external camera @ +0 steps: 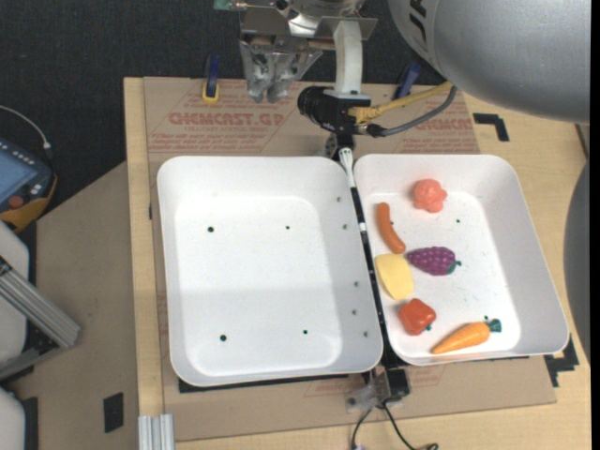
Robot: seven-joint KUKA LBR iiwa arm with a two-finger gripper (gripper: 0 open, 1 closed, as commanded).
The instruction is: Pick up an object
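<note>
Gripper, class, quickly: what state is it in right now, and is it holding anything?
Gripper: hangs above the bench behind the bins, with nothing between its fingers; open or shut cannot be told.

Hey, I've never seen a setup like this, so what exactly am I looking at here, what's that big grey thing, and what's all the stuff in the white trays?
This is one picture, taken by a fixed camera above a bench and looking down at a slant. The big grey shape at the top right is a robot arm reaching in. Its two-finger gripper hangs near the top, above the brown board behind the trays, with nothing between its fingers.

On the board sit two shallow white bins. The left bin is beside the right bin, which holds toy food: a pink round piece, an orange-red sausage, a purple grape bunch, a pale yellow piece, a red pepper and an orange carrot.

The job is to pick up one object; none has been lifted yet.
</note>
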